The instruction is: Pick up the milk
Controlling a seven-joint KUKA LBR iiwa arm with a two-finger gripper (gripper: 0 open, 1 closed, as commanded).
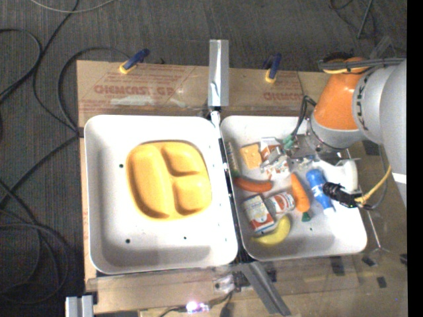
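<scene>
A small white and orange carton (258, 215), which looks like the milk, lies in the right bin (344, 243) near its front left, beside a banana (276, 232). My gripper (289, 156) hangs low over the back middle of that bin, right by a white and red packet (271, 153). It is well behind the carton and apart from it. The arm's orange band (336, 107) is above the bin's back right.
The right bin also holds an orange box (250, 156), a sausage (253, 184), a carrot (301, 194), a blue bottle (320, 189), a small can (283, 202) and a white object (347, 173). A yellow sectioned tray (170, 179) lies in the left bin (106, 243).
</scene>
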